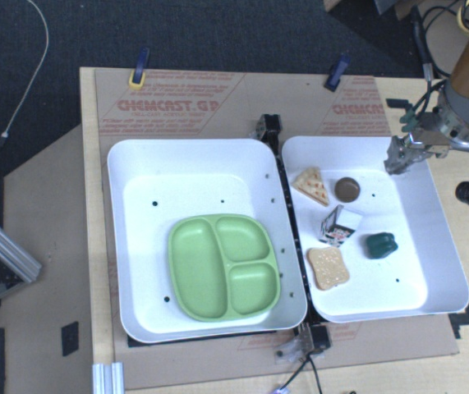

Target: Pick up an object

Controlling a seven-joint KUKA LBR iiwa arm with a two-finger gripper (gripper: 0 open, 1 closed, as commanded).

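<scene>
The right bin (431, 220) holds several small things: a pizza slice (312, 185), a brown round piece (347, 190), a small black and white packet (335, 226), a dark green pepper (380, 245) and a slice of toast (328, 268). My gripper (400, 156) hangs over the bin's far right corner, up and to the right of the brown piece, with nothing seen between its fingers. It is clear of all the objects.
The left bin (135, 212) bears a green divided plate (223, 266) in its near half. Black clamps (268, 126) sit between the bins at the far and near ends. A blue clip (336, 72) and a yellow and blue clip (140, 69) hold the cardboard's far edge.
</scene>
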